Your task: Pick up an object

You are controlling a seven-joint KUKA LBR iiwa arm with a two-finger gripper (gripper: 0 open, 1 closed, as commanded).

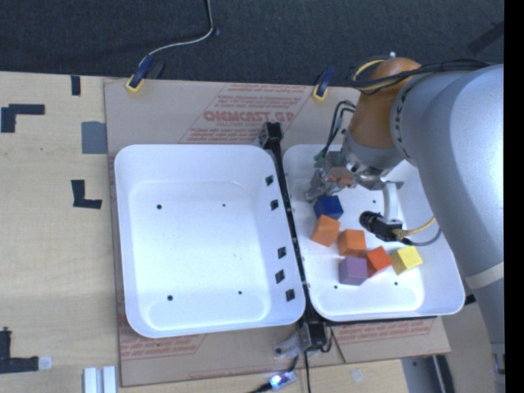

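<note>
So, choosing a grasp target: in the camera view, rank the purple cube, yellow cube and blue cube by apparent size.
1. Purple cube, largest.
2. Yellow cube and blue cube look alike; the arm partly covers the blue one, so unranked.

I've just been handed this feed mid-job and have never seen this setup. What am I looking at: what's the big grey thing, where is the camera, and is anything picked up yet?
One camera looks down at a slant on a bench. The big grey thing with the orange band is a robot arm reaching in from the right. Its tool hangs low over the right bin, just above a blue block. I cannot tell whether it grips anything. Beside the blue block lie two orange blocks, a purple block, a red block and a yellow block. The left bin sits alongside.
</note>
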